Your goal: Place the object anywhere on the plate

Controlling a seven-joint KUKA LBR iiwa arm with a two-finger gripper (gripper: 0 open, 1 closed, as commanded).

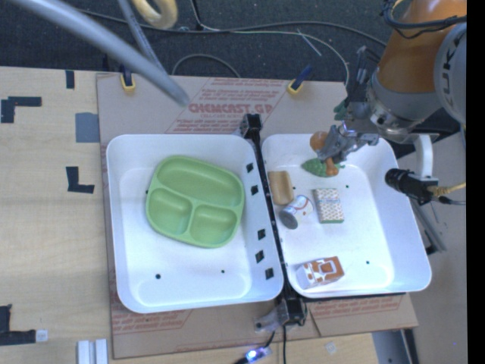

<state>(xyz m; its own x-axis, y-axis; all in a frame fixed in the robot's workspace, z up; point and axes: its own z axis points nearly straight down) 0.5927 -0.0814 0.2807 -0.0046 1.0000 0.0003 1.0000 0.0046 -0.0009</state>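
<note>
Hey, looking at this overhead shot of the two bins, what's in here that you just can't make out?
- Gripper: the wrist above covers its fingertips, so its contact with the orange and green toy is hidden.
- Orange and green toy: partly behind the gripper; its kind is unclear.
- Small metallic object: too small and shiny to identify.
- Print on the packet: too small to read.
- Arm: cut off by the top and right edges.

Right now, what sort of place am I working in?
Probably a robotics lab bench: two white bins on cardboard, a green plate, toy-like items, loose cables, and the arm.
</note>
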